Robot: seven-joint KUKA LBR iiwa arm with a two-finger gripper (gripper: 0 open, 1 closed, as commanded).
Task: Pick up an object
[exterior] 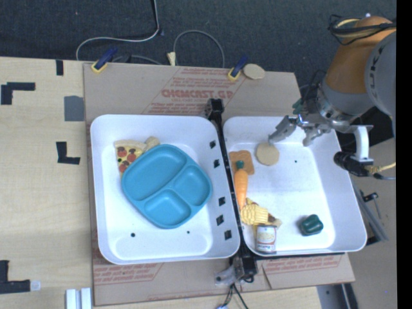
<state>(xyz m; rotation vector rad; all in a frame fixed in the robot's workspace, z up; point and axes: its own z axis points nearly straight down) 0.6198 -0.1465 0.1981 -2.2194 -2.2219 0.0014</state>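
Note:
My gripper point(297, 134) hangs over the far part of the right bin point(335, 172), its two fingers spread open with nothing between them. Just below and left of it lies a tan round disc point(267, 154). An orange carrot point(240, 187) lies along the bin's left side, beside a tan flat piece point(241, 160). Nearer the front are a yellow corn piece point(255, 213), a small can point(265, 237) and a dark green object point(311, 224).
The left bin point(103, 172) holds a blue divided plate point(167, 185) and a pizza slice point(127, 153). A black divider point(222, 172) runs between the bins. The arm's orange band point(351, 56) is at the upper right. Cables lie behind the bins.

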